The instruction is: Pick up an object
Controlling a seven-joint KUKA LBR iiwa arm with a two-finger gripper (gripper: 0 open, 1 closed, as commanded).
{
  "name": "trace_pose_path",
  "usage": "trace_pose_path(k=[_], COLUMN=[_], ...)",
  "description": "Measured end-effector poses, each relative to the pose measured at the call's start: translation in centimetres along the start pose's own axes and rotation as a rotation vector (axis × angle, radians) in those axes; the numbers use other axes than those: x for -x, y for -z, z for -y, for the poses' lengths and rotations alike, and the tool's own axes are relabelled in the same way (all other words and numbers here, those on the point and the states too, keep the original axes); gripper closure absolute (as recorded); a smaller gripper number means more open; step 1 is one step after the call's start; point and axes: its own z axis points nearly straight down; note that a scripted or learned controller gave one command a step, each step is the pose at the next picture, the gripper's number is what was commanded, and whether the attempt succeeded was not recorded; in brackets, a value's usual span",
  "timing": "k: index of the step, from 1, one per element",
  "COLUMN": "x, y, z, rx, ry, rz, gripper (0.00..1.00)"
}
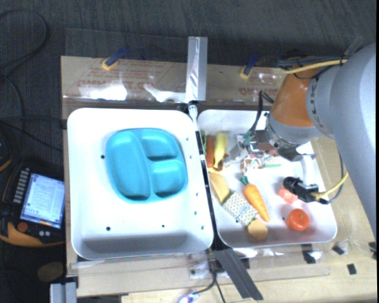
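Observation:
The right bin [325, 229] holds several toy foods. An orange carrot [255, 198] lies near its middle, with a yellow banana [220, 146] and a reddish sausage [210, 151] along the left wall. A tan wedge [218, 185], a checkered block [239, 208], a round tan piece [258, 230], a red tomato [297, 219] and a pink piece [287, 195] lie around them. My gripper [255, 150] hangs low over the bin's back middle, just above the carrot's top and to the right of the banana. The wrist hides whatever lies under it.
The left bin [88, 219] carries a blue divided plate [146, 163]. A black cable fitting [299, 187] trails from the arm over the right bin. A handheld pendant [35, 201] lies off the bench at the left. The grey arm [347, 100] covers the right bin's back right corner.

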Motion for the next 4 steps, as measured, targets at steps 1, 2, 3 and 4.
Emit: trace_pose_path(k=[1,2,3,4], x=[1.4,1.7,2.2,2.1], y=[-1.2,-0.7,-1.1,0.1], z=[-3.3,-3.8,-5.1,-5.3], rx=[0.011,-0.005,0.009,0.014], ry=[-0.052,0.077,0.263,0.266], rz=[0.003,0.002,0.007,0.009], gripper=[0.0,0.0,0.0,1.0])
